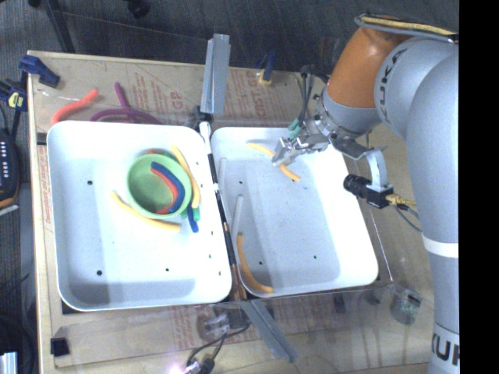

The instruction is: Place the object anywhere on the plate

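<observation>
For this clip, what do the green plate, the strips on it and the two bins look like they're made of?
Green plate: probably plastic, with a smooth, even colour and a soft sheen. Strips across it, such as the red one and the yellow one: likely soft rubber or silicone, since they curve and drape over the rim. Left bin and right bin: apparently matte white moulded plastic with rounded corners, though painted metal can't be ruled out.

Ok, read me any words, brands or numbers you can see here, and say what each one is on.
"KUKA", in part, on the grey arm near the orange band.
"KU", cut off, on the arm's lower section at the bottom right.
Reddish print on the bench behind the bins: too faint to read.
</observation>
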`<state>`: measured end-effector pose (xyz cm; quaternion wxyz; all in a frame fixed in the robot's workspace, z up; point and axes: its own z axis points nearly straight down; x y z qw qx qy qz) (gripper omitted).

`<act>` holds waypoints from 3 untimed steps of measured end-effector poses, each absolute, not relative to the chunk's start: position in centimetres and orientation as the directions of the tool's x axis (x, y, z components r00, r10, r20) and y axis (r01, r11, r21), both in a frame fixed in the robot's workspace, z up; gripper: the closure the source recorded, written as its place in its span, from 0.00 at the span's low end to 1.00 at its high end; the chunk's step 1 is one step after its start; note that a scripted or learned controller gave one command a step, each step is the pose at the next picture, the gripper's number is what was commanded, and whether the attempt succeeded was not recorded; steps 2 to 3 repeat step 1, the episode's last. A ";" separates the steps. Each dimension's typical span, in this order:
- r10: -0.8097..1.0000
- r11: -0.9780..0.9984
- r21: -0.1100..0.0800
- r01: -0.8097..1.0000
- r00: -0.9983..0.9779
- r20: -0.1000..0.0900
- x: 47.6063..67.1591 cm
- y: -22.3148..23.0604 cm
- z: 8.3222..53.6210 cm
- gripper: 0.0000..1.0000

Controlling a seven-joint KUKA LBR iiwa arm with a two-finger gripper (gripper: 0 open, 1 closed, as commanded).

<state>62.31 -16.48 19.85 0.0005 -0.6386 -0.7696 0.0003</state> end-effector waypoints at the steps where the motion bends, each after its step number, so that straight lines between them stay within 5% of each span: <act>1: 0.983 0.184 -0.001 0.983 -0.184 0.000 62.3 -16.5 19.9 0.00; 3: 0.983 0.184 -0.001 0.983 -0.184 0.000 62.3 -16.5 19.9 0.00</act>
